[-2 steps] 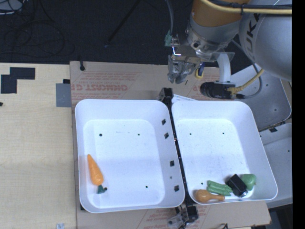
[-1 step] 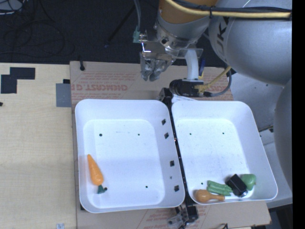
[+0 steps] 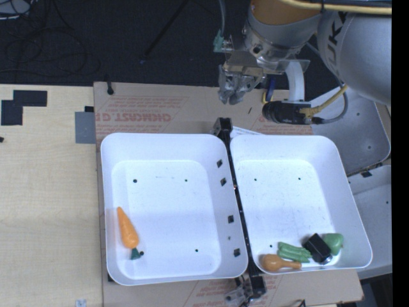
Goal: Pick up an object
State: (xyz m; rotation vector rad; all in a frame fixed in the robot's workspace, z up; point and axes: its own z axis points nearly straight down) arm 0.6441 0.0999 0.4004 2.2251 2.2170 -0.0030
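Gripper hangs high behind both bins, above the far rim.

We cannot tell its state. We judge the toy carrot likeliest (lying alone): near-left corner of the left bin, diagonally across from us, long axis near to far.

Red mirrored lettering, seemingly "CHEMCAST GP", runs across the brown cardboard sheet under the bins, down-left of the gripper; more red print at its near edge is too small to read.
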